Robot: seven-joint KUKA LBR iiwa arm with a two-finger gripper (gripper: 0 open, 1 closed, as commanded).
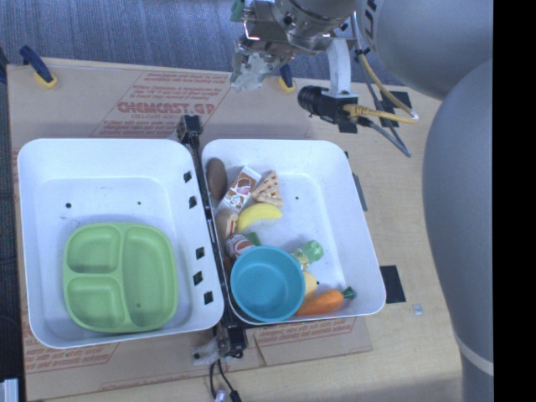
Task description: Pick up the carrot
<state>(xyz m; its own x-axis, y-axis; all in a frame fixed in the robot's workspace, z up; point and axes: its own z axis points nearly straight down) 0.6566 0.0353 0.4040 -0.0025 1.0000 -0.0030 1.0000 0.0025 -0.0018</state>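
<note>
glossy plastic bowl (266, 284), smooth carrot (322, 301)

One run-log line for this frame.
tool: above bench, behind bins | carrot: right bin, front, beside blue bowl | grasp: not yet done

Single fixed camera above the bench (394, 325), slanted downward, both white bins (42, 166) mid-frame, arm (435, 32) entering from 1 o'clock
</note>
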